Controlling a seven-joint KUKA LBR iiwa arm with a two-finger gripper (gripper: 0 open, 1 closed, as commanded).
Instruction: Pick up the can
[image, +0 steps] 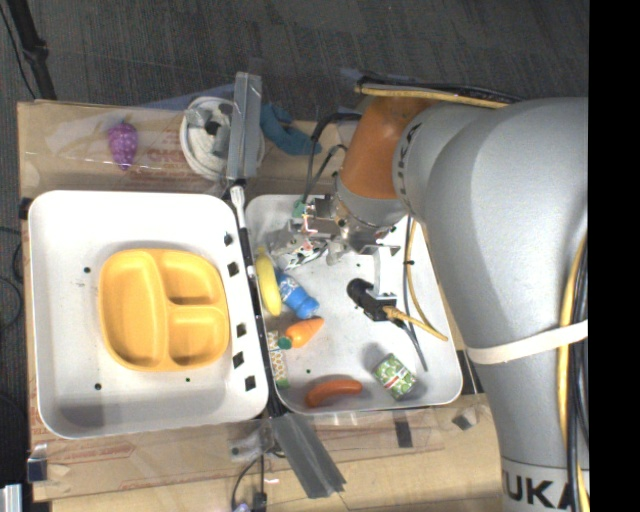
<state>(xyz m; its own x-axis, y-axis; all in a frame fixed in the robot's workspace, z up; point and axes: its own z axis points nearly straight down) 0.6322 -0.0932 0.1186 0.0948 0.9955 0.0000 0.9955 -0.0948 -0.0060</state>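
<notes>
Can (395, 376) well below hand (305, 240)

overhead fixed | slanted down | bins (60, 215) | arm (500, 200) from right

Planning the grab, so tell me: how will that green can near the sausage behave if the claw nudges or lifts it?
The can appears to lie tilted on its side on the right bin floor, so a nudge could roll it. It looks small and rigid, probably light. Its printed label looks smooth, so possibly slippery.

Hand (305, 235) low over right bin (440, 385), near banana (267, 287). Can (395, 376) lying apart, beside sausage (333, 391). Yellow tray (165, 307) in left bin (60, 400).
</notes>
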